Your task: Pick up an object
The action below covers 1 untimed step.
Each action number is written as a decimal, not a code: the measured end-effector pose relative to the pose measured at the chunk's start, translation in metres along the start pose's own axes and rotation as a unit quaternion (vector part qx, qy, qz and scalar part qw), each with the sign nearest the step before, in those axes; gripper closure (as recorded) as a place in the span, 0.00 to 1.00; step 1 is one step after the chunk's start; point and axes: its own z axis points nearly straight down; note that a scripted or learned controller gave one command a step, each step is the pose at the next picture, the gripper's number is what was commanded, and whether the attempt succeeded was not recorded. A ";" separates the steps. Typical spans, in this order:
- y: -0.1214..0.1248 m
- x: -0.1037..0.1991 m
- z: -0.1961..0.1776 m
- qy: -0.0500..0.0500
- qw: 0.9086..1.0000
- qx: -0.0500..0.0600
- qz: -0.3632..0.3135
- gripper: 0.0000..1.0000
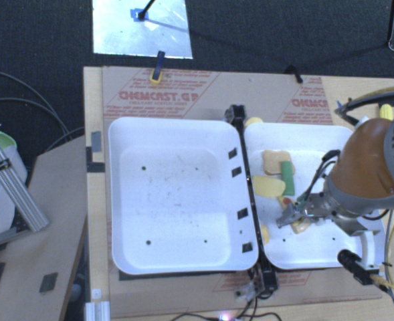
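Right bin (317,139), shallow white plastic w/ rounded corners, is the ref. Gripper (291,218) sits low inside it, near its centre, metal tip down among the objs; can't tell its state. Just above the tip: pale yellow rounded block (269,187), green stick-shaped piece (287,177) upright beside it, tan squarish block (274,160) further up. Left bin (176,192) alongside, speckled floor.
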 end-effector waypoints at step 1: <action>0.052 0.073 -0.075 -0.001 1.000 -0.013 -0.006 0.00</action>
